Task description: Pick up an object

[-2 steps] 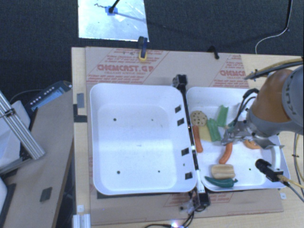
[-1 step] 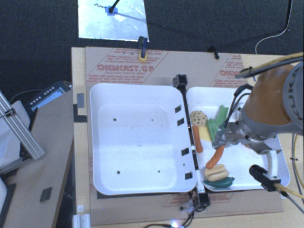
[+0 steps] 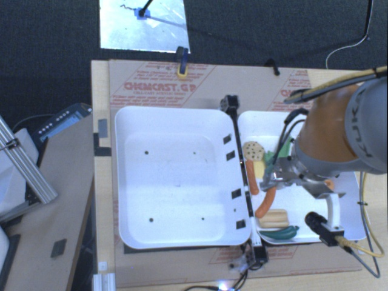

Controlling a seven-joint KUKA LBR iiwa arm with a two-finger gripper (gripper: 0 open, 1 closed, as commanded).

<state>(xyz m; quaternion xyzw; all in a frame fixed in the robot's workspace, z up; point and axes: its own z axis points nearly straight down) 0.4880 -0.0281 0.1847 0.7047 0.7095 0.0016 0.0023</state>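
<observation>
My gripper (image 3: 276,177) hangs low over the left part of the right bin (image 3: 348,223), with the grey arm and its orange band (image 3: 330,123) reaching in from the right. Just under and beside it lie an orange sausage-shaped piece (image 3: 265,203), a thinner orange stick (image 3: 251,178) along the bin's left wall and a yellow piece (image 3: 259,169). A round tan cracker with dots (image 3: 253,150) sits further back, with a small green piece (image 3: 270,158) next to it. Near the front lie a tan bun (image 3: 273,218) and a dark green pod (image 3: 280,233). The arm hides the bin's right half.
The left bin (image 3: 179,174) stands directly beside the right one, joined by black clips (image 3: 236,193) along the shared wall. Both rest on a cardboard sheet (image 3: 163,83). A shiny metal plate (image 3: 144,17) lies at the back; a grey device (image 3: 60,121) sits at the left.
</observation>
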